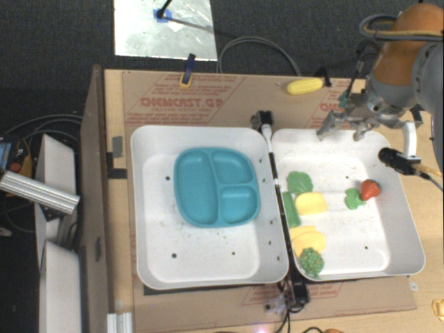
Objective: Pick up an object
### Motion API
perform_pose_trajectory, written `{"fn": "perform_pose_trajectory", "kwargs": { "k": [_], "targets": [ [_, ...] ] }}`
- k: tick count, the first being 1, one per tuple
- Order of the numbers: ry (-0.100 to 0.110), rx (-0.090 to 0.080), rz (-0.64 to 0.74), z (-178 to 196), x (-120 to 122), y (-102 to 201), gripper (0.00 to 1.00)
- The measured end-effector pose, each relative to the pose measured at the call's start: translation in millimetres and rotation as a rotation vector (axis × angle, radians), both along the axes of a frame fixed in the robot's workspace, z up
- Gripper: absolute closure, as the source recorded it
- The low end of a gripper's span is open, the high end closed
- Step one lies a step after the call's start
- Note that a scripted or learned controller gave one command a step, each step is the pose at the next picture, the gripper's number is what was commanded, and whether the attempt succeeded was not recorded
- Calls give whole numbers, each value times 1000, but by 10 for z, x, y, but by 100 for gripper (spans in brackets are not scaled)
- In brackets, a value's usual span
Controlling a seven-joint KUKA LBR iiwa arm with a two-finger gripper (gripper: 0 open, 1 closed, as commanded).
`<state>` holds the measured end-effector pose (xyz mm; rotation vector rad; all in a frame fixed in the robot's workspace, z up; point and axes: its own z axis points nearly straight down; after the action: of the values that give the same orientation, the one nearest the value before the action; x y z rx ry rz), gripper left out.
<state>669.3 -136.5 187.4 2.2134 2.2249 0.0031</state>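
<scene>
**Two-finger gripper spread wide and holding nothing above the far rim of the right bin**

The grey two-finger gripper [343, 128] hangs at the far edge of the shallow white right-hand bin [399, 238], its two fingers [326, 127] splayed well apart, one tip over the bin's back rim and the other further right. Nothing sits between them and they appear to touch no object; whether the tips graze the rim I cannot tell. Above it rises the grey arm with its orange band [416, 21].

The toy food lies well apart from the gripper, in the near half of the same bin. A green leafy piece [300, 182] sits just above a yellow rounded piece [311, 202], with a long green strip [289, 210] against the bin's left wall. Nearer the front lie a second yellow piece [309, 240] and a knobbly green broccoli-like piece [311, 261]. To the right, a small green piece [354, 200] touches a red strawberry-like piece [371, 189].

The shallow white left-hand bin [159, 255] holds a turquoise plastic tray with three compartments [216, 186]. On the cardboard sheet [208, 99] behind the bins rests a yellow banana-shaped object [304, 85].
</scene>
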Motion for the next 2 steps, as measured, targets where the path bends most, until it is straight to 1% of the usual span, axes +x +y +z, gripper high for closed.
{"fn": "perform_pose_trajectory", "kwargs": {
  "k": [1,2],
  "targets": [
    [14,4,-5,-1013,-661,120,0],
    [-4,-2,-5,-747,-222,-361,0]
  ]
}}
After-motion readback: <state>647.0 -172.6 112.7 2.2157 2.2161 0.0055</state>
